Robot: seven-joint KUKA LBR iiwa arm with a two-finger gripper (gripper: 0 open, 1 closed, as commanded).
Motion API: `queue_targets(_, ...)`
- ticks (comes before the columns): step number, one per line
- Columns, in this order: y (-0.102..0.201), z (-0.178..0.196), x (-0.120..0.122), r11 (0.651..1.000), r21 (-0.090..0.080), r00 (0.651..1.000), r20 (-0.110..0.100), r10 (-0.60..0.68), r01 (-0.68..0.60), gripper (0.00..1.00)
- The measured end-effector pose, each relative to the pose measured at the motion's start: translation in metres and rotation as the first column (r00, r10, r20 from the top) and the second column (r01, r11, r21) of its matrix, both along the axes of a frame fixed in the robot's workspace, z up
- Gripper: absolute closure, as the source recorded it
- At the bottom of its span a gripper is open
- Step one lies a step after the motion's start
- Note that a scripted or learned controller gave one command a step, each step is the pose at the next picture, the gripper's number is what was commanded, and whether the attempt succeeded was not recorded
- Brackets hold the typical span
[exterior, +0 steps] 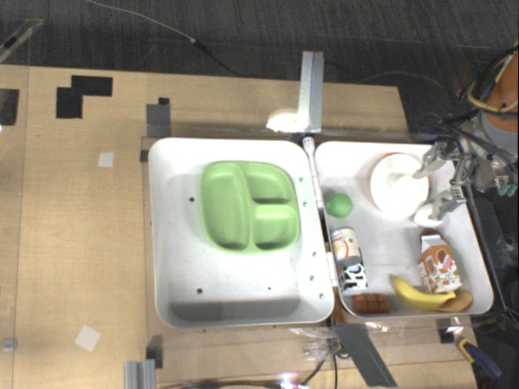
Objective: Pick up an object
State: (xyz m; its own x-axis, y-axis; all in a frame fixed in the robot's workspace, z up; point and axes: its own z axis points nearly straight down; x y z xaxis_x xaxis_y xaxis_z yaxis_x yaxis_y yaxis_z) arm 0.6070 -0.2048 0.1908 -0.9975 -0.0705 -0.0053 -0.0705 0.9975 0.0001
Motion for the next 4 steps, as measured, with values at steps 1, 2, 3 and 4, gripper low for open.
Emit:
queue_targets(1,-0.001,-0.091,-0.036,0.997,-0.001,0.997,0.004,-0.08,0.08,0.0)
queue_targets(2,0.002,-0.099,-0.081,0.972,0.002,0.972,0.002,-0.234,0.234,0.0)
queue_targets(3,0.027,-0.1,-0.113,0.936,0.001,0.936,0.018,-0.352,0.352,0.0)
queue_targets(4,0.011,-0.1,-0.113,0.935,0.005,0.935,0.015,-0.355,0.355,0.0)
